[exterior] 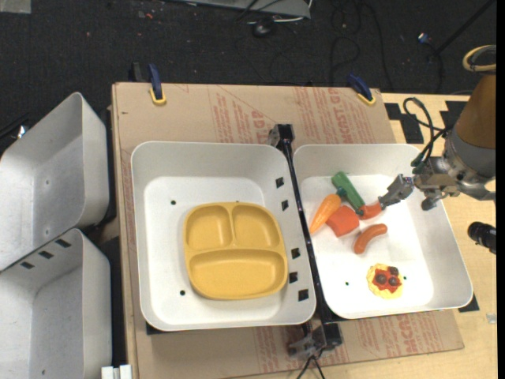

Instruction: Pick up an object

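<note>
The right bin (442,287) holds several toy foods. An orange carrot (324,212) lies beside a green piece (347,189), with a red-orange block (343,222) just below them. A small red piece (372,209) and a brown-orange sausage (371,237) lie nearby. A yellow pizza-like piece (386,280) with dark red toppings sits toward the front. My gripper (412,197) hovers over the bin's upper right part, right of the cluster. It is open with nothing between its fingers, and the left fingertip (392,196) points at the small red piece.
The left bin (158,212) holds a yellow divided plate (235,250). A black divider (297,212) runs between the bins. Grey-white containers (47,212) stand off the bench at the left. Cables trail by the arm at the right edge.
</note>
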`<act>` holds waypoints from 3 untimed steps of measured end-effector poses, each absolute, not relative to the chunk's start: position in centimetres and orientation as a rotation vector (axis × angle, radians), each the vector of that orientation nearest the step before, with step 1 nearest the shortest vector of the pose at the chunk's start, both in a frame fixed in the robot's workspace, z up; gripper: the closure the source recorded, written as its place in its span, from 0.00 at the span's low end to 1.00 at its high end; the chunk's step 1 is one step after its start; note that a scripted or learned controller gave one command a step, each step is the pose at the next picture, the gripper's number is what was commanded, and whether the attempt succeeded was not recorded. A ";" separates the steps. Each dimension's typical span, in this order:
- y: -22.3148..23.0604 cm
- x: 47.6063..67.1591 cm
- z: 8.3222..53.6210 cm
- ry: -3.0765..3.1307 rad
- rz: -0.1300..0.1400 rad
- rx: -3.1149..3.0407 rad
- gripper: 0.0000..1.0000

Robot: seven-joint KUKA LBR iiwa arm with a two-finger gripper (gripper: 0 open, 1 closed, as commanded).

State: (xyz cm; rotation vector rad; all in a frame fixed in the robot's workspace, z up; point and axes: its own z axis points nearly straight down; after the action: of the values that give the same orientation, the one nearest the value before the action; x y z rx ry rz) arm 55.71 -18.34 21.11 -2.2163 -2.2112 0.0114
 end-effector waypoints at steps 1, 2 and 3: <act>-18.3 56.0 21.8 -2.222 0.001 -2.221 0.00; -18.4 56.0 17.5 -2.217 0.004 -2.220 0.00; -18.0 55.5 13.0 -2.217 0.004 -2.219 0.00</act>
State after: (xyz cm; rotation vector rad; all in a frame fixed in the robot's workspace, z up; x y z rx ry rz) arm 55.53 -18.04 13.04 -2.2191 -2.2166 0.0042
